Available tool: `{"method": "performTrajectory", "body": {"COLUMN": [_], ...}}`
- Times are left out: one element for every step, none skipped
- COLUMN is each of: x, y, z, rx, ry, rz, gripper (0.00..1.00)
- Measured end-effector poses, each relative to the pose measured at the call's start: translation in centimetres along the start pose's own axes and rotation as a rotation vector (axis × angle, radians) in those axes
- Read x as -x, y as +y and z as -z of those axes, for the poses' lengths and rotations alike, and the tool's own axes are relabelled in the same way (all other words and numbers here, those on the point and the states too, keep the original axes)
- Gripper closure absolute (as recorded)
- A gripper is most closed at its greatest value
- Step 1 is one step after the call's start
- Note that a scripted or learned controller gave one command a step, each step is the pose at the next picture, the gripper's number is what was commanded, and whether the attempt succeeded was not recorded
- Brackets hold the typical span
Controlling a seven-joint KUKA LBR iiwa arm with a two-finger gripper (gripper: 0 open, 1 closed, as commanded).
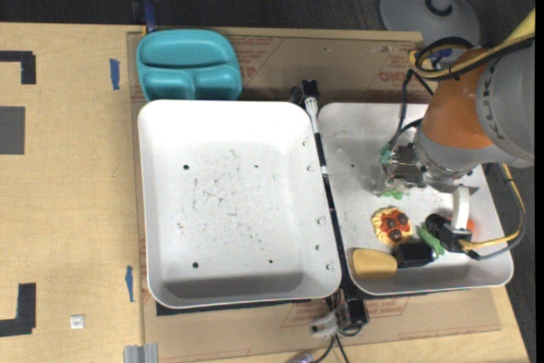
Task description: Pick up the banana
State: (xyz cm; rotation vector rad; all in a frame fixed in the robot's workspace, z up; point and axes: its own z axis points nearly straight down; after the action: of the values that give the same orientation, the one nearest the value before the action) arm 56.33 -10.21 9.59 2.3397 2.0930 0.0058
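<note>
Yellow banana (pixel 374 263) lies at right bin (pixel 357 132) front-left corner; tool (pixel 397 183) hovers behind it, mid-bin, grip state can't tell. Come fwd, drop straight over banana, avoid wall.

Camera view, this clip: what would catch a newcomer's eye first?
The grey arm with its orange band reaching from the right over the right-hand shallow white bin. Beneath it, small items cluster near the bin's front edge, among them a round yellow piece with red spots and a tan wedge. A teal divided plastic tray sits behind the left white bin.
</note>
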Motion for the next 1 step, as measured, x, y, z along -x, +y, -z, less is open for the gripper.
{"method": "performTrajectory", "body": {"x": [-0.03], "y": [0.05], "z": [0.98], "rx": [0.002], "ry": [0.000], "rz": [-0.001], "gripper": [1.00]}}
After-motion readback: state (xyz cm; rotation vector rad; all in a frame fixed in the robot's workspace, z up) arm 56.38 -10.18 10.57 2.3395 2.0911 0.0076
